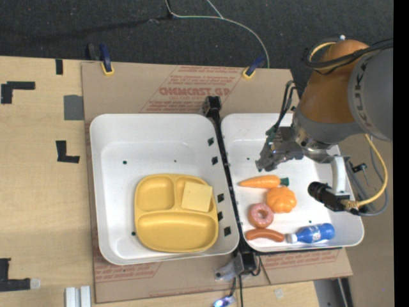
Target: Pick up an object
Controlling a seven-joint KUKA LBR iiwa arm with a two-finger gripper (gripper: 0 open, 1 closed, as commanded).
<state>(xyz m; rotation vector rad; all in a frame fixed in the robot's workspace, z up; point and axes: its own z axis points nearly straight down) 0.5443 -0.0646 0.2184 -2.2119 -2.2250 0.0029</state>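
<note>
Orange carrot point(259, 182) lying in right bin point(246, 130), pumpkin point(282, 199) touching its lower right, donut point(261, 215), sausage point(264, 236) and bottle point(315, 233) beyond. Pincer point(271, 160) poised just above carrot's upper edge; finger spacing: cannot tell, nothing seen between them. Risk, as judged: round, tapered carrot rolling or slipping sideways on closure; crowded pumpkin blocking one finger. Yellow tray point(176, 213) in left bin point(102, 171) well apart, unaffected.

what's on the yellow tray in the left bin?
A pale yellow square block sits in the upper right compartment of the tray. The other two compartments show bare plastic. Whatever lies under the block is covered.
</note>
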